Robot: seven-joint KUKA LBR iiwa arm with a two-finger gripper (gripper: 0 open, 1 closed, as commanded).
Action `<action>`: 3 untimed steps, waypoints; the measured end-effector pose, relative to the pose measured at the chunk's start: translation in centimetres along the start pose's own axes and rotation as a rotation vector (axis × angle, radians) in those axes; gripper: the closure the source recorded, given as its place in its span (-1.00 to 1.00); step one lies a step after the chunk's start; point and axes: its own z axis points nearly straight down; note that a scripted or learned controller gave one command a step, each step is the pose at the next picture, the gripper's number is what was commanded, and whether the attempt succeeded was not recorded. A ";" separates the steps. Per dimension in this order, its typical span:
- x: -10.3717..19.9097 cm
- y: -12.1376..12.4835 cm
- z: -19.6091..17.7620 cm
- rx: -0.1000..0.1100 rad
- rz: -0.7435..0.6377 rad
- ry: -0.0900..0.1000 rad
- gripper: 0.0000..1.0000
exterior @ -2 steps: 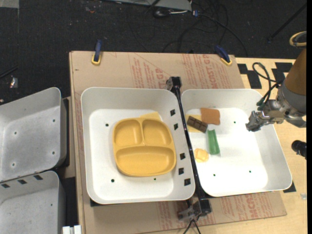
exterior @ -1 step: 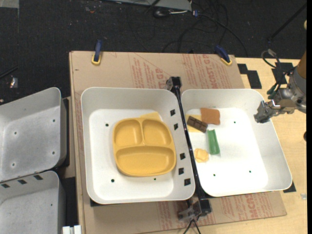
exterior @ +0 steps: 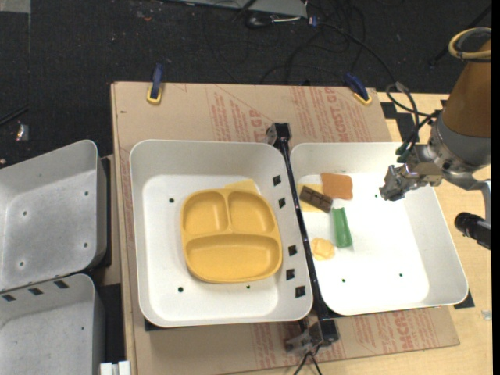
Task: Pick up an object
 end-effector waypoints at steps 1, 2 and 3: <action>6.2 -0.8 -0.1 0.001 -0.002 0.001 1.00; 11.7 -1.5 -0.5 0.001 -0.002 0.001 1.00; 16.2 -1.9 -0.3 0.001 -0.001 0.000 1.00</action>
